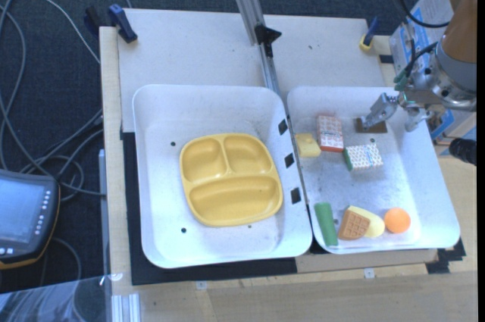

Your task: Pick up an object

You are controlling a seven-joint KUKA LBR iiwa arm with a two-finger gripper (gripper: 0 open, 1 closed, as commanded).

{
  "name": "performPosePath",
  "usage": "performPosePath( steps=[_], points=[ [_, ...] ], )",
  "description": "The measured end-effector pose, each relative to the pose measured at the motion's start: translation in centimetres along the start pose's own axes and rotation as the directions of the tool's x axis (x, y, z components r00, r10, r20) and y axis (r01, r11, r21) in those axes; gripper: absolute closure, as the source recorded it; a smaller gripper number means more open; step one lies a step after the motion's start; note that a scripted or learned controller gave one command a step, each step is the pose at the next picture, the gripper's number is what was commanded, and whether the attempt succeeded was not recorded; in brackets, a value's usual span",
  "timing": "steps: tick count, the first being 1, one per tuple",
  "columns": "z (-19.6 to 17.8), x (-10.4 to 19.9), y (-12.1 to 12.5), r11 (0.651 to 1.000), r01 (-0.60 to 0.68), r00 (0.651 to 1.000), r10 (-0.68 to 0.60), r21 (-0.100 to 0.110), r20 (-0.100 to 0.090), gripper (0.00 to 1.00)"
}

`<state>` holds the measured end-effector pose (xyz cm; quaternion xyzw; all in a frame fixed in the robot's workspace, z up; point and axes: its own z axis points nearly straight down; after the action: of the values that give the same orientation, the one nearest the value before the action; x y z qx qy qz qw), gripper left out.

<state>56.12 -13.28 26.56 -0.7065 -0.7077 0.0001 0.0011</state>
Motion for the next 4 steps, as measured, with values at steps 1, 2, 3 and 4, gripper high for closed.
performPosePath(
  steps=[1, 2, 3, 4],
  points=[
    [0.0, 0.0, 0.0, 1.0, -0.001, 1.0, 0.001, -0.001, 0.0, 0.0],
    [4.2, 0.0, 0.3, 1.0, -0.001, 1.0, 0.001, 0.004, 0.0, 0.0],
    [8.8, 0.6, -0.2, 1.0, -0.001, 1.0, 0.001, 0.006, -0.001, 0.0],
    [13.3, 0.4, 0.4, 1.0, -0.001, 1.0, 0.001, 0.005, -0.001, 0.0]
  ],
)
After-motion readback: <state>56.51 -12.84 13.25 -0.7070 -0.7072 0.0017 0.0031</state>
